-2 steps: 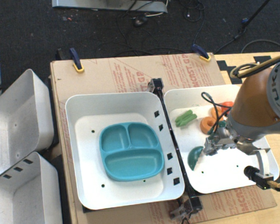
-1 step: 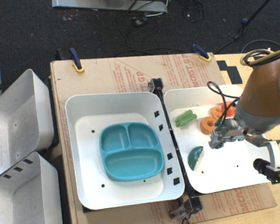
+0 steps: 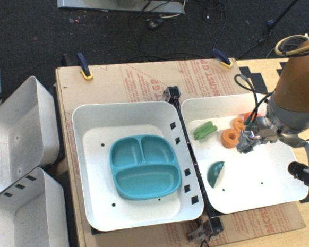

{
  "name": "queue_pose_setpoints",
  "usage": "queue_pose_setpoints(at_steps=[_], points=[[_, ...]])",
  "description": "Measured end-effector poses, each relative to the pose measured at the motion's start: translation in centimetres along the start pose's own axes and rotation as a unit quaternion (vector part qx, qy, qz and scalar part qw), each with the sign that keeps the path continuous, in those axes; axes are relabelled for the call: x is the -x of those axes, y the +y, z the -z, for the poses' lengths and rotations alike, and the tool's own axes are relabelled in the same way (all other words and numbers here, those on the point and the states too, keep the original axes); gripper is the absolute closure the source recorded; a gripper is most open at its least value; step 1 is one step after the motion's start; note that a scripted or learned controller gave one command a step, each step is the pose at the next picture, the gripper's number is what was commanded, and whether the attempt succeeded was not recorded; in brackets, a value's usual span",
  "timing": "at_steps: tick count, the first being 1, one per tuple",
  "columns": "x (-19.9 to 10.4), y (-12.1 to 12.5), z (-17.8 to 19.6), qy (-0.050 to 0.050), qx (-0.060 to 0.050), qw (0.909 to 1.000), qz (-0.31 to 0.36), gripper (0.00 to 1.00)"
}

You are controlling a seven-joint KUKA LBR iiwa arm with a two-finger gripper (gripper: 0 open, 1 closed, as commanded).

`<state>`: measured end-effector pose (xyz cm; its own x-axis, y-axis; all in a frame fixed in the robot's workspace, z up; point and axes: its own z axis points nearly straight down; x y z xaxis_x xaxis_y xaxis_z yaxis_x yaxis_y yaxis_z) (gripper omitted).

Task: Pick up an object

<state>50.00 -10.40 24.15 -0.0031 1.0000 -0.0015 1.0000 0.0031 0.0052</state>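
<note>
The right bin (image 3: 271,191) holds a green bean-like piece (image 3: 204,129) at its upper left, an orange ring (image 3: 230,137) near its middle, and a dark teal leaf-shaped piece (image 3: 215,172) lower down. Another orange piece (image 3: 238,123) peeks out just above and right of the ring. My gripper (image 3: 245,143) hangs low over the bin, right beside the orange ring on the ring's right. The grey wrist and orange band above hide the fingers.
The left bin (image 3: 91,168) holds a teal divided plate (image 3: 145,166). Two spare white bins (image 3: 17,136) lie off the bench at the left. Clamps (image 3: 85,67) grip the cardboard's far edge. Cables run from the arm over the right bin's upper right corner.
</note>
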Motion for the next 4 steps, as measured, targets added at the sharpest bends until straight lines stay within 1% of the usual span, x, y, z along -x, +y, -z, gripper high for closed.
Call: queue_pose_setpoints(at_steps=[1, 2, 3, 4], points=[[0.0, 0.1, 3.5, 0.000, 0.000, 1.0000, 0.000, 1.00], [-4.5, 1.5, 2.9, 0.001, -0.002, 1.0000, 0.002, 1.00], [-9.8, 1.4, 2.7, 0.001, -0.003, 1.0000, 0.003, 1.00], [-14.2, 1.4, 1.7, 0.001, -0.004, 1.0000, 0.002, 1.00]])
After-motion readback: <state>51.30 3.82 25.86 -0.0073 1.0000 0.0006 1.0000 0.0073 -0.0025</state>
